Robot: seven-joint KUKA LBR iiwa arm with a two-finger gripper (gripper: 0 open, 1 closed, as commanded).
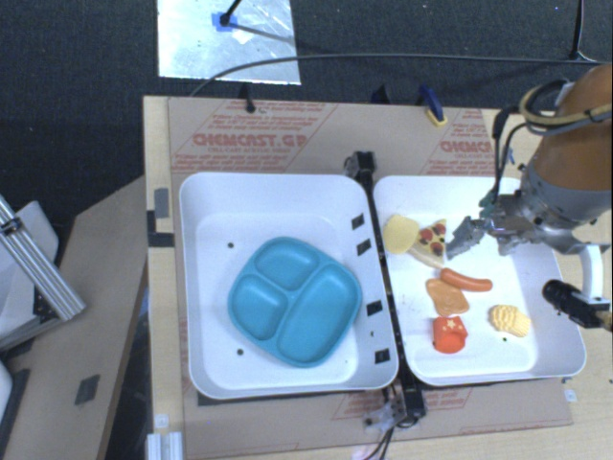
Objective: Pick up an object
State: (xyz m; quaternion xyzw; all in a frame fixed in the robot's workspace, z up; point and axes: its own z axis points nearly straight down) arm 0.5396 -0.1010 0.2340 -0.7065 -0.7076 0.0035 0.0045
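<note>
- surface: carries two white bins side by side
- left bin: holds blue divided plate
- right bin: holds small food toys
- pincer: low over right bin, tip by pizza slice; finger spread cannot tell
- sausage: mid right bin, long axis near left-right, right end slightly lower
- orange piece, red piece, yellow piece: below sausage

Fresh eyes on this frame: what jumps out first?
The big blue divided plate sitting alone in the left bin grabs the eye first. Next, the cluster of toy food in the right bin: a pizza slice, a sausage and a red piece. Above them, the gripper reaches in from the right, right beside the pizza slice.
</note>
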